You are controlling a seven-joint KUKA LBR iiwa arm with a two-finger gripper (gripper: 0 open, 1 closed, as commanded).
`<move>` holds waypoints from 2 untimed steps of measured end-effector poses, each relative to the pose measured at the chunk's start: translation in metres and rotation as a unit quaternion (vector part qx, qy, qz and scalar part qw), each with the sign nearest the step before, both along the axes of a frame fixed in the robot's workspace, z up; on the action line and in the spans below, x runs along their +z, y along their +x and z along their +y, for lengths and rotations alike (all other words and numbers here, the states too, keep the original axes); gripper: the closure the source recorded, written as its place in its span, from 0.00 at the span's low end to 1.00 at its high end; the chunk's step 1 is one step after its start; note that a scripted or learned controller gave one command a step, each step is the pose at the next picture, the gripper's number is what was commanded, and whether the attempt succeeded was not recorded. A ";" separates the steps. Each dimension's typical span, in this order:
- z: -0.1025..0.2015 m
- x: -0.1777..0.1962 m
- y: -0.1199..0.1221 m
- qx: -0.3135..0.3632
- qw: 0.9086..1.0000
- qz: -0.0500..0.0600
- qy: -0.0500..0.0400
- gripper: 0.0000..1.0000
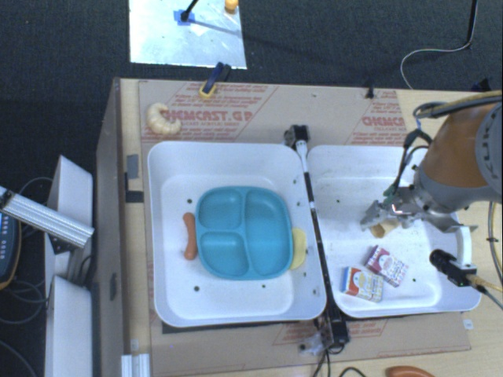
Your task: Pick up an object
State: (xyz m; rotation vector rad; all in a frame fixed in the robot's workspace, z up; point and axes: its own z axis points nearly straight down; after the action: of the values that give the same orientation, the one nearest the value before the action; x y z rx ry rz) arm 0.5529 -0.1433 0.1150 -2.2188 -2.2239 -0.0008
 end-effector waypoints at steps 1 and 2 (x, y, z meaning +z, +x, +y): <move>-0.034 -0.004 -0.006 -0.001 1.000 -0.001 -0.001 0.00; 0.058 -0.031 0.032 0.001 1.000 0.000 0.000 0.00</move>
State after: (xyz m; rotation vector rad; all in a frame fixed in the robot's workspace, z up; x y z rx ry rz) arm 0.5852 -0.0857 0.0840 -2.2167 -2.2260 -0.0024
